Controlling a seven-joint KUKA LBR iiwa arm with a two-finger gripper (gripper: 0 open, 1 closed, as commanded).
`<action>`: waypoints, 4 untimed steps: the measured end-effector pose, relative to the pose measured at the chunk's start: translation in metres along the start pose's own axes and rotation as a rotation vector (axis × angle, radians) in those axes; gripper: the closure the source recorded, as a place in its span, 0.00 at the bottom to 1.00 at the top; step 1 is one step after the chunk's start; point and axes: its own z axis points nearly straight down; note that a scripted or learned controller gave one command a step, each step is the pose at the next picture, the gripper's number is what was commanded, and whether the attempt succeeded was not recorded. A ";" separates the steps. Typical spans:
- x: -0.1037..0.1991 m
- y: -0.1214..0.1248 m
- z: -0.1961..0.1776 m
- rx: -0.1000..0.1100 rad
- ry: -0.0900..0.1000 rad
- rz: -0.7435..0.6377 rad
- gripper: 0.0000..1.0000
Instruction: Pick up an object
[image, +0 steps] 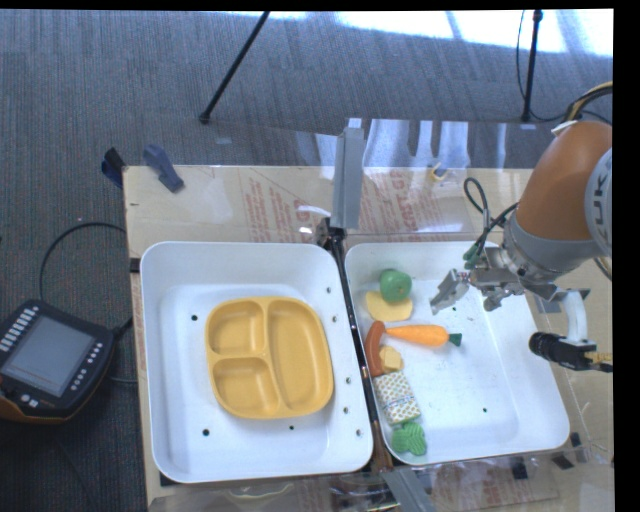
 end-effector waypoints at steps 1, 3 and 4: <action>0.009 0.005 0.093 -0.014 0.004 -0.032 0.00; -0.022 -0.031 0.100 0.000 -0.001 0.072 0.00; 0.007 -0.110 0.102 0.002 0.001 -0.070 0.00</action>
